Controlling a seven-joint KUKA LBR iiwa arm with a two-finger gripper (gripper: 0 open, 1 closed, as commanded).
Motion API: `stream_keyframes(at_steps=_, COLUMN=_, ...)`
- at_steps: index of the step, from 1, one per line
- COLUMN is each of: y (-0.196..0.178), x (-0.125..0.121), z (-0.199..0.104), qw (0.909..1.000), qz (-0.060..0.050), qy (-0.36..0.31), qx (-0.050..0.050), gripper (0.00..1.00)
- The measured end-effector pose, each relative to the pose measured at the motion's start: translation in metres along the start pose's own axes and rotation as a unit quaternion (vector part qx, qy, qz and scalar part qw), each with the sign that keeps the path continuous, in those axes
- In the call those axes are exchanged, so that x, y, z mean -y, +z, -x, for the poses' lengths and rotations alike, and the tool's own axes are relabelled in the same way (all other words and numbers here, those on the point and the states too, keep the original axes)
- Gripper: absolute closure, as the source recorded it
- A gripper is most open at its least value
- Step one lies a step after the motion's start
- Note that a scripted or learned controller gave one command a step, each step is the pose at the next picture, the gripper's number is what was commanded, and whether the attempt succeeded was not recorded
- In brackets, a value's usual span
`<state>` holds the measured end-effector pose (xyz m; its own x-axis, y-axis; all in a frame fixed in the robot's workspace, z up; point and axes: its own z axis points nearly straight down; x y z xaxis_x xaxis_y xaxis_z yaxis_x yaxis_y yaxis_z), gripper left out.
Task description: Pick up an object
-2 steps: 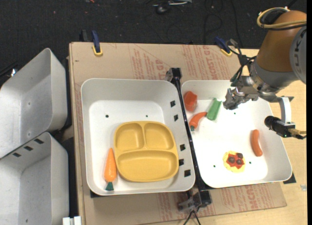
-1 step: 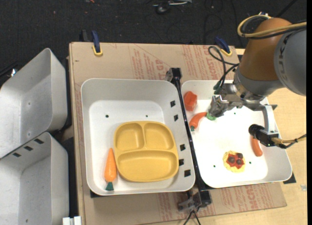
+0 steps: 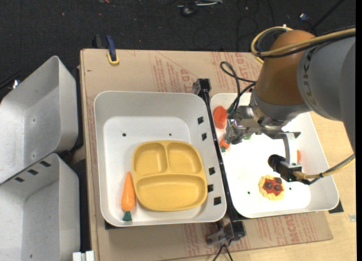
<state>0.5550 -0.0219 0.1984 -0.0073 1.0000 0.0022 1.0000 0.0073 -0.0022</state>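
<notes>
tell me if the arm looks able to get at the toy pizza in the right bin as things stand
Probably yes. The toy pizza lies flat and uncovered on the right bin's floor, apart from other items, and the gripper hangs over that same bin, up and left of it.

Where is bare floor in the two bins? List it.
Left bin: bare strip behind the yellow divided plate; the toy carrot crowds its left. Right bin: bare patch left of the toy pizza; the arm covers the back.
</notes>
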Motion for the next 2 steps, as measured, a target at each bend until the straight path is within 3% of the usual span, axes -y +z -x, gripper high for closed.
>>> stream_keyframes(at_steps=1, y=0.001, x=0.023, z=-0.048, qw=1.0, qz=0.0, qy=0.0, qx=0.0, gripper=1.0)
stream_keyframes(at_steps=2, y=-0.023, x=0.041, z=-0.096, qw=1.0, qz=0.001, qy=0.0, qx=0.0, gripper=1.0)
